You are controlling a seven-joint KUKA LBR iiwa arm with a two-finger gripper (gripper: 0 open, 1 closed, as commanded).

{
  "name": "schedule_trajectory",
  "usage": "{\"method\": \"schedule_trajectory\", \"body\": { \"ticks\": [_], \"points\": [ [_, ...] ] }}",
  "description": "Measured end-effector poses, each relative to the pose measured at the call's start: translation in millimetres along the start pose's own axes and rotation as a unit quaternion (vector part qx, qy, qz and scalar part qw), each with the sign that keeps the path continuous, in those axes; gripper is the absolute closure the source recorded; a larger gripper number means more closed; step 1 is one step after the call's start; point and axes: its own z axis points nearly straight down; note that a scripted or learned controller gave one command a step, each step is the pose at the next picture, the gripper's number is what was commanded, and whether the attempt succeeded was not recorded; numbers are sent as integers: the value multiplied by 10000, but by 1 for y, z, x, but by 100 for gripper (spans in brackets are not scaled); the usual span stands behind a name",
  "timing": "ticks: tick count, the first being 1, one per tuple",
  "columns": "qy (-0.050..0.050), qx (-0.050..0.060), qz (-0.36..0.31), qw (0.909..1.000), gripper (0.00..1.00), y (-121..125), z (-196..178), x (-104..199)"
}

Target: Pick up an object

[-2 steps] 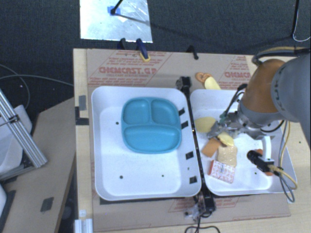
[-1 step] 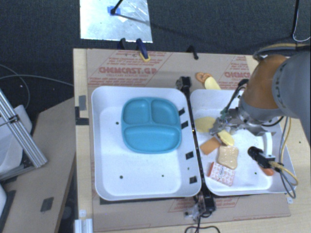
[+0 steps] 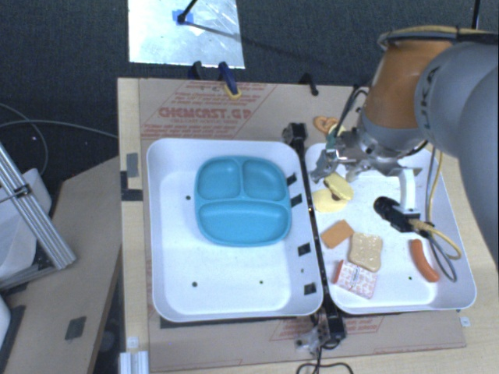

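The big grey arm with the orange band (image 3: 425, 76) reaches in over the right white bin (image 3: 456, 287). The left white bin (image 3: 168, 287) holds a blue plastic plate with three parts (image 3: 242, 201). In the right bin lie a yellow toy banana (image 3: 337, 187), a tan cracker square (image 3: 365, 251), an orange wedge (image 3: 337, 233), a pink wafer (image 3: 356, 279) and a red sausage (image 3: 424, 260). The gripper (image 3: 337, 170) sits low, touching the banana. I cannot tell how wide it is.
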Motion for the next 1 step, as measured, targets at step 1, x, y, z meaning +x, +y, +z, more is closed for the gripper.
{"method": "schedule_trajectory", "body": {
  "ticks": [1],
  "points": [
    [-3, 58, 20, 10000, 100, -35, 6, 55]
  ]
}}
